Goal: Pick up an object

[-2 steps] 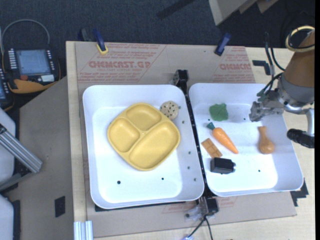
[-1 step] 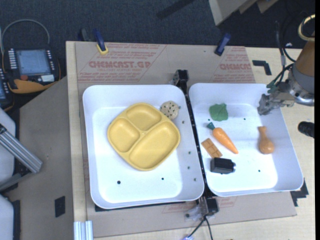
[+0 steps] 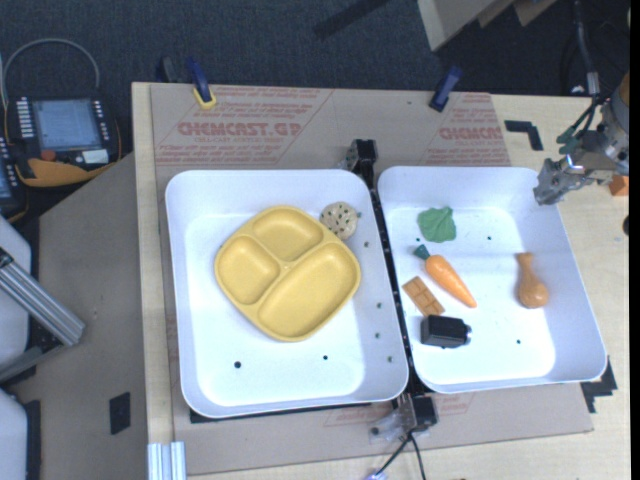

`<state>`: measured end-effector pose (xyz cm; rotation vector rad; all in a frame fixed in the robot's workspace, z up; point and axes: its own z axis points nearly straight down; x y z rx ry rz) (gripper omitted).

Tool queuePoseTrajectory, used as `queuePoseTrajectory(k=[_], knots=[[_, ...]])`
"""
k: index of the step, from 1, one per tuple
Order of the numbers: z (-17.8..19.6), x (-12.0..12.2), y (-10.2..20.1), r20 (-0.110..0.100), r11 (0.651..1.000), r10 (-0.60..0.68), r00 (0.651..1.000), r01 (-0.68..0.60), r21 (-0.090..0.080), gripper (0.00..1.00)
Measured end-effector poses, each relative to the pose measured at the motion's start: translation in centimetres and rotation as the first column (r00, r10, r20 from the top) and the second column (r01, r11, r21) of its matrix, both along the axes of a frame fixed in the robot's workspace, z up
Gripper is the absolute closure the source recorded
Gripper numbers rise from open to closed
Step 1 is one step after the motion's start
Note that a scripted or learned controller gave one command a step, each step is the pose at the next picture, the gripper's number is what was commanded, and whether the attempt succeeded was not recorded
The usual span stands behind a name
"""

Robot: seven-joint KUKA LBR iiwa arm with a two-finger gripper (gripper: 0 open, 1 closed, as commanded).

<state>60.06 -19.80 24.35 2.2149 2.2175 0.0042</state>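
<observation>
The right bin [image 3: 570, 268] holds a green leafy piece [image 3: 437, 224], an orange carrot [image 3: 450, 279], a tan drumstick-shaped piece [image 3: 531, 283], a brown wafer [image 3: 422, 295] and a small black block [image 3: 445, 331]. My gripper [image 3: 556, 181] hangs at the far right, over the right bin's upper right corner, apart from all of these objects. Nothing is seen held in it.
The left bin [image 3: 200, 358] bears a yellow three-compartment plate [image 3: 288, 271] with a round cookie [image 3: 340, 218] at its upper right edge. A black clamp [image 3: 361, 155] sits between the bins at the back. A screen device [image 3: 62, 128] lies off the bench, far left.
</observation>
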Motion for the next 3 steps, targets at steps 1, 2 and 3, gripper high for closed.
queuePoseTrajectory(k=[1, 2, 3], knots=[[4.5, 0.1, 0.0, -0.003, 1.0, 0.0, 1.0, 0.0, 0.001, 1.0], [4.3, 0.7, 4.8, -0.008, 1.0, 0.003, 1.0, -0.003, 0.004, 1.0], [3.5, 1.4, 10.5, -0.009, 1.0, 0.004, 1.0, -0.004, 0.005, 1.0]])
